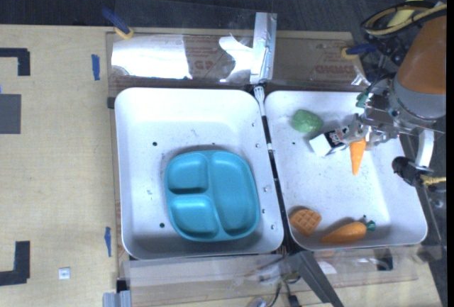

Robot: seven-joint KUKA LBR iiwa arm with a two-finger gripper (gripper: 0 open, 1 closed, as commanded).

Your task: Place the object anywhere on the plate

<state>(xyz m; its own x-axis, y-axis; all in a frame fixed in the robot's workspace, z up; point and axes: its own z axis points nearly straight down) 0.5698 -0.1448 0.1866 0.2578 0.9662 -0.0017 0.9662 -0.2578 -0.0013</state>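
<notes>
The pale wooden bench [50, 178] bears two white bins, left [135, 157] and right [397, 206], side by side.

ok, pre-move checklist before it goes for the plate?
1. Blue divided plate sits in the left bin, nothing on it: ok.
2. Small carrot hangs point-down under the gripper over the right bin: ok.
3. Grip firm on the carrot: cannot tell.
4. Green item, waffle and larger carrot lie apart from the gripper: ok.
5. Object on plate: not ok.
</notes>
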